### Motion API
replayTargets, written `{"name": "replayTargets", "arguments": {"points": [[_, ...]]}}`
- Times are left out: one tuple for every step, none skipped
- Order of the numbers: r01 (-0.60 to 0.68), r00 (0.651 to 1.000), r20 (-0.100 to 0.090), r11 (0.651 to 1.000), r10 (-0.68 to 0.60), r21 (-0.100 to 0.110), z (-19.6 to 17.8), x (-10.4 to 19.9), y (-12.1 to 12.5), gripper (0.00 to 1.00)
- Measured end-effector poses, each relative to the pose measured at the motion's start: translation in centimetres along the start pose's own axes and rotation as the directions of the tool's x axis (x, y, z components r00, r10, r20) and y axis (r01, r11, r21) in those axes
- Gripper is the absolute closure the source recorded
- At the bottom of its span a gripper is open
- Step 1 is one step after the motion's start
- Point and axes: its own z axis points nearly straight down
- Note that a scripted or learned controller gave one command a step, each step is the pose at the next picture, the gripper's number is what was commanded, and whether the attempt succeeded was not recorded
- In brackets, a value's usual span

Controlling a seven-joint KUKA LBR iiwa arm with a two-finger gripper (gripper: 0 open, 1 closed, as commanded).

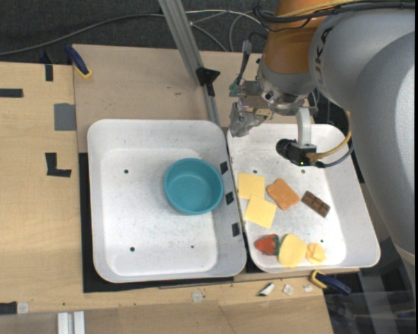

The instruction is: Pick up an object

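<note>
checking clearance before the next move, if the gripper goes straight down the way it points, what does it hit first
The gripper hangs over the upper left corner of the right bin, by the rim shared with the left bin. Straight down it would likely meet that rim or bare bin floor, not the food pieces; depth is unclear.

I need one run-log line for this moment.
gripper: above right bin far-left corner | holding: nothing seen | left bin: blue bowl
</note>
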Motion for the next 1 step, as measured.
{"name": "replayTargets", "arguments": {"points": [[0.001,1.0,-0.001,1.0,-0.001,0.0,1.13,6.08,-0.33,1.0]]}}
